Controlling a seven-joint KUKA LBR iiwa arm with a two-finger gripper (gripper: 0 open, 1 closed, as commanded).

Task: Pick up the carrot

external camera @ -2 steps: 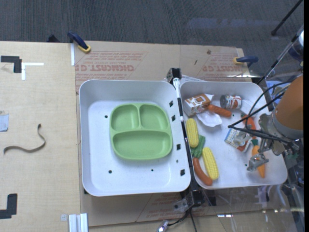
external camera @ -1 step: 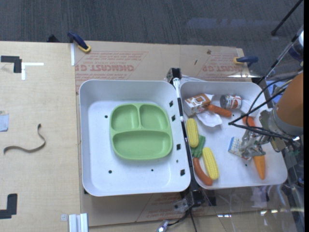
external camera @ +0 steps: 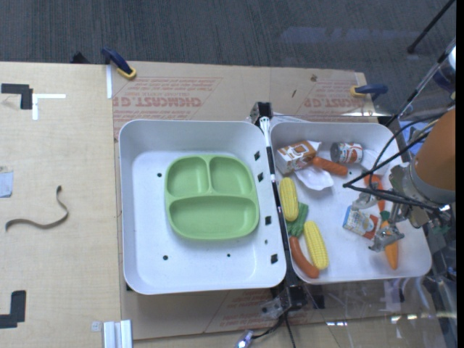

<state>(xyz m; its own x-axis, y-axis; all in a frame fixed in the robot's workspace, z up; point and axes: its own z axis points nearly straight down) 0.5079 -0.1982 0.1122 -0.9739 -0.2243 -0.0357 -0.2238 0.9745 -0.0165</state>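
The carrot [external camera: 392, 256] is an orange tapered piece near the front right corner of the right bin [external camera: 348, 270], tip pointing toward the front rim. My gripper [external camera: 382, 236] is low in that bin, directly over the carrot's upper part and covering it. More orange shows behind the gripper, and I cannot tell whether that belongs to the same carrot. The grey arm with its orange band [external camera: 441, 158] reaches in from the right.
The right bin also holds two corn cobs [external camera: 288, 198] [external camera: 315, 243], a red sausage [external camera: 304, 259], a small carton [external camera: 358, 220] just left of the gripper, a can [external camera: 346, 152], an orange-white box [external camera: 297, 153] and an orange-red stick [external camera: 330, 167]. A green divided plate [external camera: 212, 196] lies in the left bin.
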